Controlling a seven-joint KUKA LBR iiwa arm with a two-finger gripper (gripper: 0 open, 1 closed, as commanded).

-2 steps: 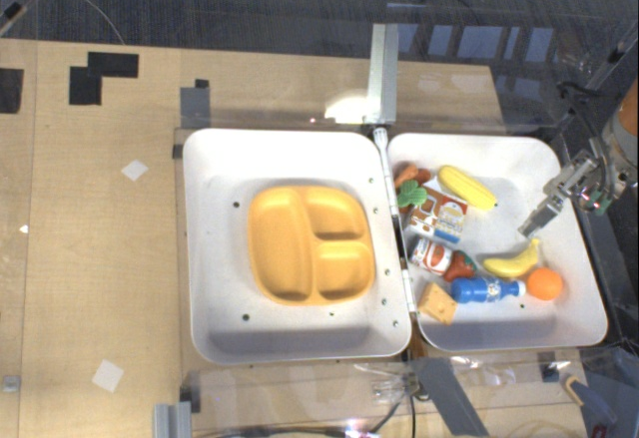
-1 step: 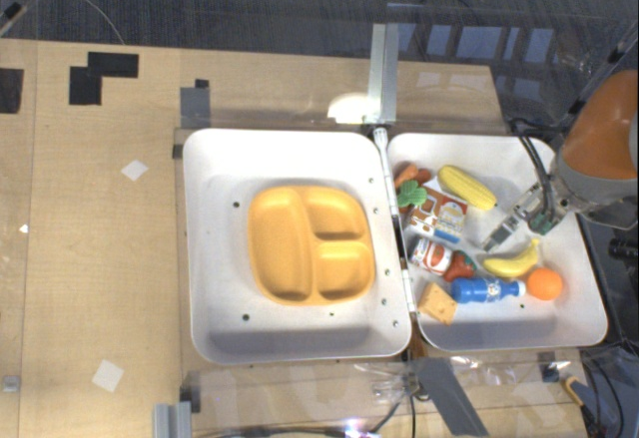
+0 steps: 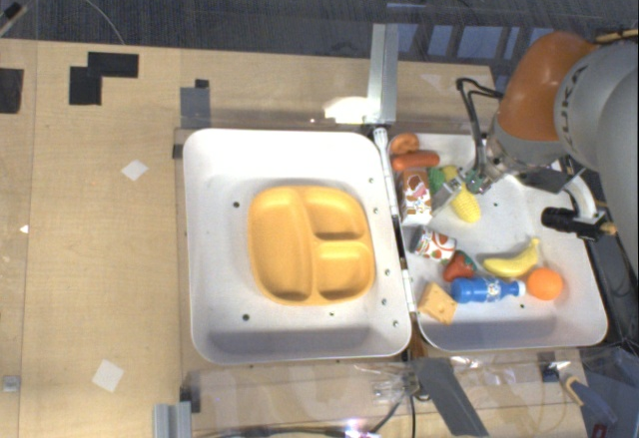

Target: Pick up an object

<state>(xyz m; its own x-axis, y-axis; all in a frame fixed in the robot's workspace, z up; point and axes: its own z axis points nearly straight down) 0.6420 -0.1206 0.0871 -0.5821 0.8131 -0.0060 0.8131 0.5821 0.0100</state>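
A yellow divided tray [image 3: 308, 244] lies in the left bin [image 3: 215, 226]. The right bin [image 3: 579, 321] holds mixed toy food; the gripper [image 3: 477, 179] hangs just above a yellow lemon [image 3: 466, 208], its opening perhaps narrow, I cannot tell.

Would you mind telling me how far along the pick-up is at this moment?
Nothing looks lifted yet. The pincer is low in the right bin, just above the yellow lemon-like item. The banana and orange lie untouched. Grasping and lifting remain.
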